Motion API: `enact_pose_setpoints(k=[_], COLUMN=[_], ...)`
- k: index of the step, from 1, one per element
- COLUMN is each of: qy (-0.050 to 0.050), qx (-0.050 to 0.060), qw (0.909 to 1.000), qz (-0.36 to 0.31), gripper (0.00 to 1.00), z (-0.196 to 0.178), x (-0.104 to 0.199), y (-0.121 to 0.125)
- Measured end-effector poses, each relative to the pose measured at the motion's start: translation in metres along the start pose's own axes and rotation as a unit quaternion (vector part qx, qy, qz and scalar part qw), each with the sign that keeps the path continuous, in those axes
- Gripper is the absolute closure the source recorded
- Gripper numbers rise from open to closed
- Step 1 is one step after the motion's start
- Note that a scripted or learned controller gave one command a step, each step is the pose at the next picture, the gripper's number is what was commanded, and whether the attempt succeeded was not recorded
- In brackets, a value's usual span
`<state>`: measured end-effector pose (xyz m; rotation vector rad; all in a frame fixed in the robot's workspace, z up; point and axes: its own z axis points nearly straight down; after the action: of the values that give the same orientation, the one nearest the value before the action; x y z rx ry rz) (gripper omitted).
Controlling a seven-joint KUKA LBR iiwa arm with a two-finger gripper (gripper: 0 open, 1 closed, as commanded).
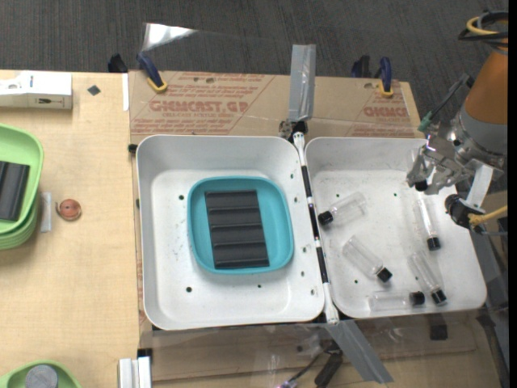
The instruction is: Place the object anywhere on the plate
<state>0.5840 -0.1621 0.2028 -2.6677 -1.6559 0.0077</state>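
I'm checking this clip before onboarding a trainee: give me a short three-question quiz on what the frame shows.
1. True or false: the teal plate sits in the left bin.
2. Multiple choice: what lies in the right bin? A) clear vials with black caps B) red blocks C) metal spoons
3. Fill in: the tool hangs over the right bin's ____ edge as the camera sees it.

Key
1. True; the plate carries a dark ribbed insert.
2. A; for instance one vial near the divider and another below it.
3. Right; it is apart from the plate, and no vial shows between its fingers.
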Motion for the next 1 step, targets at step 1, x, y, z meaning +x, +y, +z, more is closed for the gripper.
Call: enact_pose_setpoints(k=[1], qy=[0.000], qx=[0.000], qw=[0.9992], qz=[-0.039], gripper=[1.00], z=[0.0127], x=[0.0653], y=[-0.0279])
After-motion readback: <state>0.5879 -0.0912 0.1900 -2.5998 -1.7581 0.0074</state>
